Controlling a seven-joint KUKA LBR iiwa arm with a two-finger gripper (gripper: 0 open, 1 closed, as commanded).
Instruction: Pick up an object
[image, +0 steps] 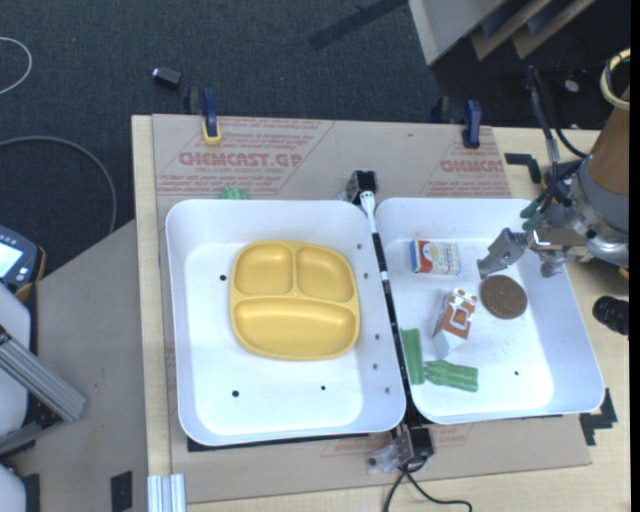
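Observation:
The right bin (560, 385) holds a brown round disc (503, 297), a small white carton with red and blue print (435, 256), an orange-and-white packet (458, 312) and two green pieces (411, 355) (450, 376). My gripper (524, 260) reaches in from the right and hangs over the bin's upper right part, just above the brown disc. Its two fingers are spread apart, one grey fingertip (497, 256) pointing left toward the carton. The gripper is open with nothing between its fingers.
The left bin (200, 380) carries a yellow divided plate (295, 300). A black clip (362, 185) sits on the ridge between the bins, and blue clamps (209, 108) (471, 118) hold the board's far edge. Cables run at the far right.

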